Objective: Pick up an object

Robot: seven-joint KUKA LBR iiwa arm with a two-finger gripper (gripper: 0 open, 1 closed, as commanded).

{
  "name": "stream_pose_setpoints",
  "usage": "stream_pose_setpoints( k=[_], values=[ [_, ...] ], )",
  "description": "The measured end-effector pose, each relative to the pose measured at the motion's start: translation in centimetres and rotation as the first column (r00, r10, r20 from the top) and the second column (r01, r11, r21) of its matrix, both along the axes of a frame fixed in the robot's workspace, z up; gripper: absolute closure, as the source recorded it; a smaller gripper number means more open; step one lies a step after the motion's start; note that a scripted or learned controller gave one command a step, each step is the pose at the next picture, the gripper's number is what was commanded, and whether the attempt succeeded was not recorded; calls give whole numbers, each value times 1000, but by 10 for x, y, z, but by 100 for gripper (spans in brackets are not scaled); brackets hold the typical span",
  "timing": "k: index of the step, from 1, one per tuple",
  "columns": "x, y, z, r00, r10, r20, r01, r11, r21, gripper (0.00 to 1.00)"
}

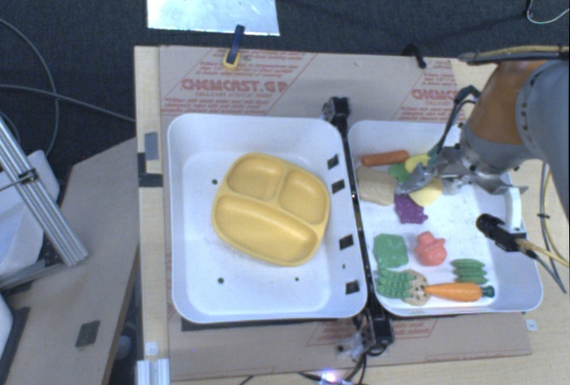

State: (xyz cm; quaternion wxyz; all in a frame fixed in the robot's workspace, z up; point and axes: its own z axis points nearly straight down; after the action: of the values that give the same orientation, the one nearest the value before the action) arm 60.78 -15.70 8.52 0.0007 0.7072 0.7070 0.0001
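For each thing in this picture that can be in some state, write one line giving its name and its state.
yellow divided plate: upright, lying in the left bin.
carrot: lying flat, near edge of the right bin.
hot dog: lying flat at the far side.
purple grapes: resting just below the gripper.
red toy: resting free, untouched.
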Motion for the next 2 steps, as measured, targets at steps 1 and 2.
stream_pose_setpoints(
  k=[1,2],
  values=[
    [3,0,11,1000,5,4,-5,1000,-1,100],
    [2,0,11,1000,6,4,-6,1000,-1,0]
  ],
)
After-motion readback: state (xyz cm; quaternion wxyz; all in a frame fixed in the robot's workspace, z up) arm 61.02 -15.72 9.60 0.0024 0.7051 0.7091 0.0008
